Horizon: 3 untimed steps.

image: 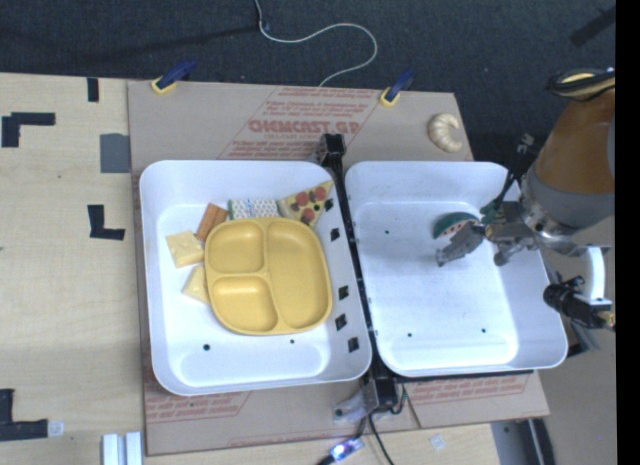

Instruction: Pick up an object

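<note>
Item: claw (452, 250) over the right bin (400, 348); nearest pick candidate a small green-and-white object (452, 221).

The object lies in the right bin's upper middle, just beyond the claw tips and touching or nearly touching them, on the side toward the bin's far rim. Its long axis runs roughly across the bin. Whether the claw is parted or closed, and whether it has hold of anything, cannot be told. Other candidates, a yellow divided plate (268, 275) and small food pieces (186, 248), sit in the left bin (160, 353), well apart from the claw.
</note>
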Tool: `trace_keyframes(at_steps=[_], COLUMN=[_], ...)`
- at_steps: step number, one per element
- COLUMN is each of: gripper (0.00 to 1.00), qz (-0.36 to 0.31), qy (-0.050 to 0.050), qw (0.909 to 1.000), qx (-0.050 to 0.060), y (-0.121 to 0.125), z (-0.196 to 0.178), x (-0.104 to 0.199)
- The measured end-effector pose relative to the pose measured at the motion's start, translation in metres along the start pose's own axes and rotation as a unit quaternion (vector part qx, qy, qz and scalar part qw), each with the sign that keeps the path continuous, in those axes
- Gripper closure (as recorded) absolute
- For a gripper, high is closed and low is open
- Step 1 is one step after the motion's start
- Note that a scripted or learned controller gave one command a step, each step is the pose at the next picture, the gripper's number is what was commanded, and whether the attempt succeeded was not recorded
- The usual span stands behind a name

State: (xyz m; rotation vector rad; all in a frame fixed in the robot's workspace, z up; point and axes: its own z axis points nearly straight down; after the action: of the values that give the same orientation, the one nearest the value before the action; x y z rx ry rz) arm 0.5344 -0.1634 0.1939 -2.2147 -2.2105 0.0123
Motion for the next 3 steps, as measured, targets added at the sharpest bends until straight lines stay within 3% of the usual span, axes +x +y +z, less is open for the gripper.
trace_keyframes(at_steps=[1, 3], gripper=[0.00, 0.00], qz=[-0.002, -0.001], qy=[-0.001, -0.001], qw=[1.0000, 1.0000], qx=[-0.006, -0.003], y=[0.003, 0.003], z=[-0.006, 0.104], x=[0.000, 0.003])
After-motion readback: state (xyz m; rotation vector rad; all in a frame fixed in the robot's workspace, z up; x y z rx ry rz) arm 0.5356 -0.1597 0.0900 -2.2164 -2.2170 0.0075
